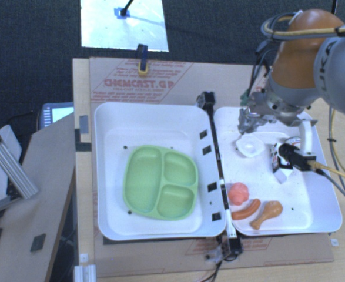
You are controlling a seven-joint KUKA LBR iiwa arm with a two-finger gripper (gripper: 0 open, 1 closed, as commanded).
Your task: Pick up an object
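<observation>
In the right bin [319,213] lie a small white cup [250,146], a pink-red ball [238,192], an orange sausage [246,209] and a tan toy drumstick [267,214]. The last three sit close together near the bin's front left corner. My gripper [248,121] hangs low over the back left of the right bin, just behind the white cup. Nothing is visibly held in it. The grey arm with its orange band [301,40] comes in from the upper right.
The left bin [110,122] holds a green divided plate [160,183]. A black divider bar [214,157] runs between the bins. A black and white fitting with a yellow cable [295,156] sits over the right bin's right half.
</observation>
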